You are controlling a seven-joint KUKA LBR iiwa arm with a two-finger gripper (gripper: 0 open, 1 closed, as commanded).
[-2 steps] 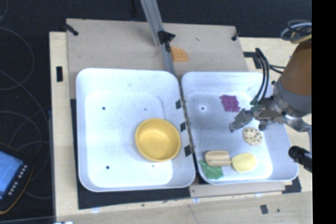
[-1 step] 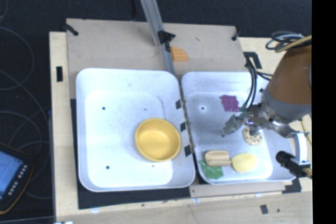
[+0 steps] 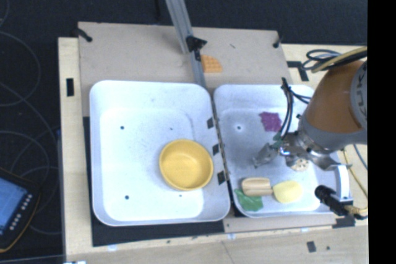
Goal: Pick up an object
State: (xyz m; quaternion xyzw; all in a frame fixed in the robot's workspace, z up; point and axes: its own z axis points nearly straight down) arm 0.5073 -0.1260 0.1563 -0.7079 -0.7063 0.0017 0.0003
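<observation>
Pincer [image 3: 263, 156] down low inside the right bin [image 3: 235, 105], grey fingers angled toward the bin floor, spread only slightly, with bare white showing at the tips. Nothing between them. Hanging just above and left of the front-corner cluster.

Candidates for the pick, all close by: tan cylinder [image 3: 256, 186] lying on its side near the front wall, yellow lump [image 3: 288, 191] touching its right end, green scrap [image 3: 249, 200] tucked beneath and in front of the cylinder. Purple piece [image 3: 269, 120] further back on the bin floor, well apart from the rest. Over in the left bin [image 3: 111, 102], yellow bowl [image 3: 185, 164] sitting upright near the dividing edge.

Progress, judged from the layout: approach made, grasp not yet achieved, lift entirely to come. Every object resting on a bin floor, none raised.

Hard to read: small pale round thing [image 3: 300, 163] right under the wrist, possibly part of the tool, possibly an object, no telling which. Orange-banded arm [image 3: 337, 105] covering the right bin's far right side, so anything beneath stays unknown. Finger gap itself small and blurry.
</observation>
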